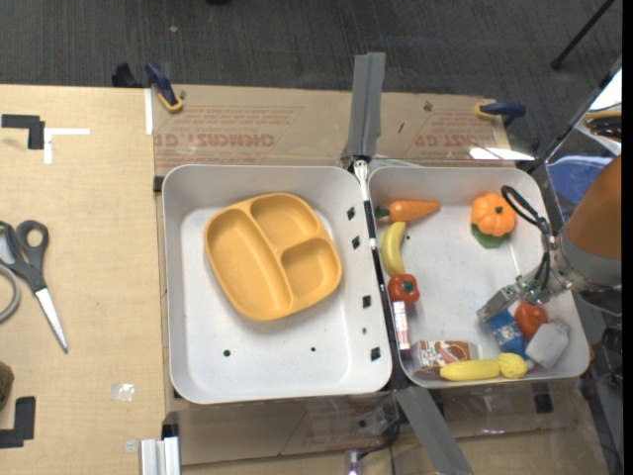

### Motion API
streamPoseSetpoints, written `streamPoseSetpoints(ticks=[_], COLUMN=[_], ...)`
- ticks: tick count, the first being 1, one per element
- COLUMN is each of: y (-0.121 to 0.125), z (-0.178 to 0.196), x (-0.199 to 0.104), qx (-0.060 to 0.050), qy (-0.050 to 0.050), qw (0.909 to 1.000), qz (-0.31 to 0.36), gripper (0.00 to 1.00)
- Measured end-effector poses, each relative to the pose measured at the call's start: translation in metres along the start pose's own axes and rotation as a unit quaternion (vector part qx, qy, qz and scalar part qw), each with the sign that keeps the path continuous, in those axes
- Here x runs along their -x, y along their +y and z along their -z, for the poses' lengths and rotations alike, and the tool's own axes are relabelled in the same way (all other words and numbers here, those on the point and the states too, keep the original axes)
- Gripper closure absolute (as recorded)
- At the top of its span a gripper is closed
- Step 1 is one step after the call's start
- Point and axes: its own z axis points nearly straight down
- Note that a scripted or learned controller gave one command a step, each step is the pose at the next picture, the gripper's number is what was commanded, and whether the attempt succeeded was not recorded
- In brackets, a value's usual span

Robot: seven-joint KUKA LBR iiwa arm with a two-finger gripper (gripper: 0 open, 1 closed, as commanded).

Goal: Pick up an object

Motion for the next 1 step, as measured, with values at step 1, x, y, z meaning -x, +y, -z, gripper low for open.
streamPoseSetpoints(ticks=[1], y=[-0.0151], z=[0.0001], x=[-0.0362], qx=[0.0], qy=[0.001], qw=[0.9991], qz=[-0.042], gripper=[0.0])
